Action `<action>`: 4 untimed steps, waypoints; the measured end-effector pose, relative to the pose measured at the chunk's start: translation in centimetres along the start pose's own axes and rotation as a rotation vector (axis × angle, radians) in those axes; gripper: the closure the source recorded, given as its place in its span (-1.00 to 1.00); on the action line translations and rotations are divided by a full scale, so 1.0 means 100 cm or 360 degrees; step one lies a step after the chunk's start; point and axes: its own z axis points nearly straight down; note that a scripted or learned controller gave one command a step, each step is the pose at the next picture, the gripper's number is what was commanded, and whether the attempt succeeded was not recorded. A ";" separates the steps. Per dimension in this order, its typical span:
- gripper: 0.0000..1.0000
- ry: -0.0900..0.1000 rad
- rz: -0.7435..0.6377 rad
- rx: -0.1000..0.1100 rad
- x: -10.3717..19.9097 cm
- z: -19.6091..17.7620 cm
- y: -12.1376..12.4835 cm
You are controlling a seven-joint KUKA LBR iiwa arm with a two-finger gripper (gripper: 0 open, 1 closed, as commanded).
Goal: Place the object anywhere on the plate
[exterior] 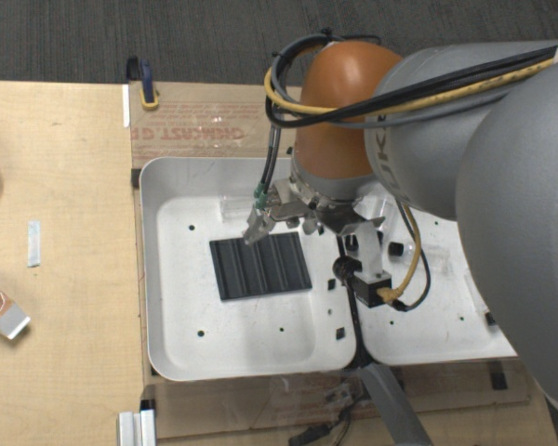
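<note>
The grey KUKA arm [502, 156], its orange band [344, 110] bulging above the wrist, reaches over the left white bin [167, 342]. The gripper [258, 229] hangs low at the far edge of a dark ribbed rectangular plate [260, 268]. Its tip meets, or nearly meets, the plate's upper rim. Whether the gripper is open or closed cannot be told from this angle, and nothing can be seen held in it.

The plate lies flat on the bin floor directly below and toward the camera from the gripper, turned slightly askew. Just beyond the gripper and a little to its left, a faint pale patch [232, 207] sits on the bin floor, off the plate. It may be the object, but it is too washed out to identify.

Yellow and black cables [288, 100] loop over the orange band, and another yellow cable [417, 268] curls down behind the gripper over the right bin [446, 333], which the arm largely covers.

Well to the gripper's left, out on the wooden bench [65, 370], lie a small pale strip [33, 244] and a red-and-white packet [2, 310]. A blue clamp [145, 80] stands beyond the bins beside printed cardboard [205, 128].
</note>
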 end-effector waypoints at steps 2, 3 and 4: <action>-1.00 -0.0003 0.0003 0.0005 -0.002 -0.008 0.000; 1.00 -0.0006 0.0005 0.0009 -0.004 -0.015 0.000; -1.00 -0.0007 0.0005 0.0009 -0.004 -0.015 0.000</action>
